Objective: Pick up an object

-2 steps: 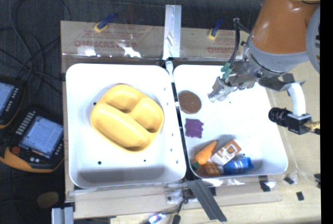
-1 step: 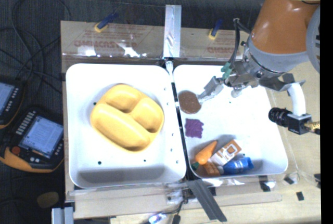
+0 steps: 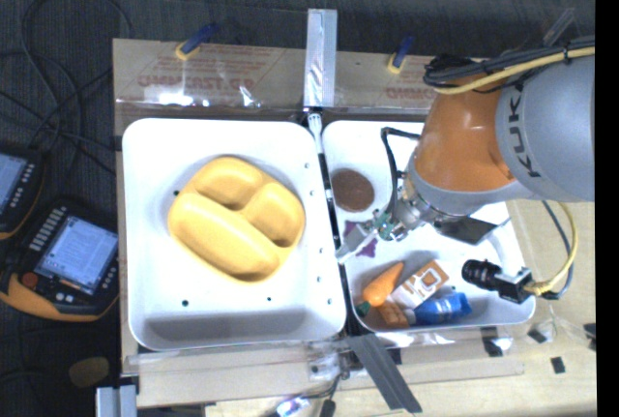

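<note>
- Camera view: grey arm (image 3: 542, 125) with the orange band reaches in from the right, over the right bin (image 3: 363, 146).
- Gripper (image 3: 385, 225) sits low over the middle of the right bin, nearer its left wall, with its tip pointing toward that wall.
- How far the gripper is open cannot be told from this angle: the tip is small and partly hidden by the wrist.
- Nothing is visibly held in the gripper.
- Purple piece (image 3: 360, 241) lies just beside the gripper tip, on its left and a little toward the bin's front edge; I cannot tell whether they touch.
- Brown round disc (image 3: 352, 189) lies flat by the left wall of the right bin, toward the back edge, near the gripper but apart from it.
- Orange carrot-shaped toy (image 3: 382, 282) lies in the front-left part of the right bin, tilted, with its thick end toward the front-left corner.
- Small orange-and-white box (image 3: 423, 284) lies just right of the carrot-shaped toy, touching or nearly so.
- Blue bottle (image 3: 443, 309) lies on its side along the front edge of the right bin, just in front of the box.
- Dark flat item (image 3: 471, 229) lies near the right wall, partly under the wrist.
- Left bin (image 3: 155, 163) holds one big yellow loaf-shaped thing (image 3: 235, 217) in its centre, well apart from the gripper.
- Both bins sit side by side on the bench (image 3: 222, 72), their inner walls touching.
</note>
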Action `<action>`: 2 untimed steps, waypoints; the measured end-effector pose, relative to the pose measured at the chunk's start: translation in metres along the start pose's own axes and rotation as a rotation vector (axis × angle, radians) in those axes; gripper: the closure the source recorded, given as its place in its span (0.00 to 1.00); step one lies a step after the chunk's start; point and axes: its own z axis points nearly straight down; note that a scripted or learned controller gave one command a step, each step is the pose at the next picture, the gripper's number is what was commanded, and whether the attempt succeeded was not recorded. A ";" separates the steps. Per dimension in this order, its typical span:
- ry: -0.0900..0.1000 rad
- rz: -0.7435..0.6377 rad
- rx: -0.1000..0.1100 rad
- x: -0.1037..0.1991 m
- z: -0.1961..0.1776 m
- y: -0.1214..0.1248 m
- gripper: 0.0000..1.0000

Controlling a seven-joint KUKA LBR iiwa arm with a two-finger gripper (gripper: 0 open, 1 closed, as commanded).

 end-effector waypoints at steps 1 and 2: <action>-0.005 -0.153 -0.002 -0.067 -0.020 -0.055 0.00; -0.001 -0.502 -0.002 -0.070 0.060 -0.056 0.00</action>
